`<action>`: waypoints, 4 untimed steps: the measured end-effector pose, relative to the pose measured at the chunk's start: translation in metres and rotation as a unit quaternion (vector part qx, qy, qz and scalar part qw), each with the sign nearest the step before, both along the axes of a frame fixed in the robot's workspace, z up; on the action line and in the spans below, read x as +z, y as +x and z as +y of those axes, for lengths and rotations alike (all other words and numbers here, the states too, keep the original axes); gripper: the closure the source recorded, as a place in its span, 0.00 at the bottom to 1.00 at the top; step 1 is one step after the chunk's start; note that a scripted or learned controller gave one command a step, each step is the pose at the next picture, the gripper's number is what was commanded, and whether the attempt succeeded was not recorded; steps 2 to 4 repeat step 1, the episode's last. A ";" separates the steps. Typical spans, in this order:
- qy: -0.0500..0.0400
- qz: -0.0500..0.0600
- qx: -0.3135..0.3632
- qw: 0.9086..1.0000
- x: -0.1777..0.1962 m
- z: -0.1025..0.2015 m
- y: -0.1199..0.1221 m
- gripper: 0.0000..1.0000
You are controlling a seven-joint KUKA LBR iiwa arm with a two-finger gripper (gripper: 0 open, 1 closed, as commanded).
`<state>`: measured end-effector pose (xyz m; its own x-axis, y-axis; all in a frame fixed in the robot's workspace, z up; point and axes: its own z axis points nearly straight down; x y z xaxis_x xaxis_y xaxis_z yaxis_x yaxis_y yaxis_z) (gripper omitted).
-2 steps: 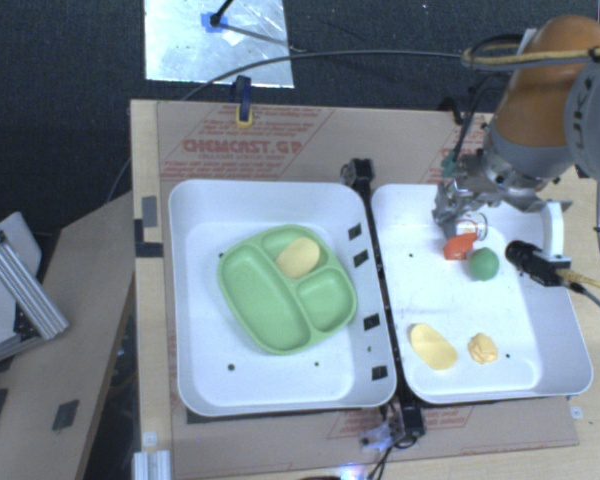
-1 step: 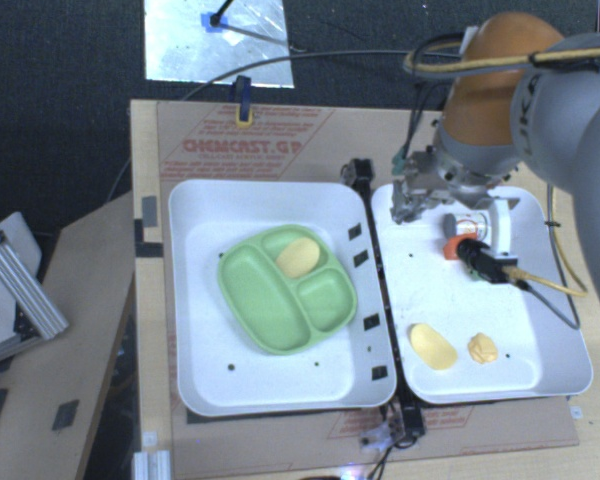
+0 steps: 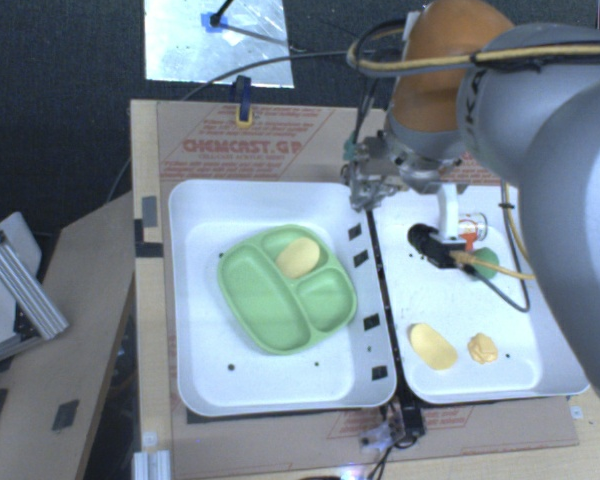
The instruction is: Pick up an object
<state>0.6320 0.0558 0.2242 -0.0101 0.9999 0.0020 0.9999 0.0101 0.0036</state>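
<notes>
Nothing picked up afaict. Candidates first: a yellow lump [image 3: 299, 257] sits in the green plate [image 3: 270, 308], in the small compartment at approx 1 o'clock of the plate. The plate has 3 compartments, one long and two small, and the other two have nothing in them. It lies tilted, roughly in the middle of the left bin [image 3: 210, 228].

Right bin [image 3: 420, 298] has 2 more yellow bits down at approx 6 o'clock: a flat oval piece [image 3: 433, 347] and a smaller crumpled one [image 3: 482, 348] just beside it at its 3 o'clock, not touching. There's also a green thing [image 3: 487, 261] near the middle of that bin, partly hidden, so can't say what it is.

The jaws hang over the seam btw the two bins, at the 12 o'clock end of it, right at the far rims. Can't tell if they're open or closed from this angle, too small and dark. They're well apart from every yellow piece; the lump in the plate is nearest, at approx 7 o'clock from them.

The arm [image 3: 540, 118] comes in from 3 o'clock and covers the top right corner of the view.

Both bins sit on a cardboard sheet [image 3: 240, 143] w/ red print on the worktop. A blue clamp [image 3: 242, 93] is at the sheet's 12 o'clock edge, and a shiny foil square [image 3: 215, 23] lies beyond it.
</notes>
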 end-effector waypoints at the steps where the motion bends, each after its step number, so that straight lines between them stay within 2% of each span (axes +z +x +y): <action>1: 0.000 0.000 0.000 1.000 -0.010 0.052 0.005 1.00; 4: 0.000 0.000 0.000 1.000 -0.010 0.052 0.005 1.00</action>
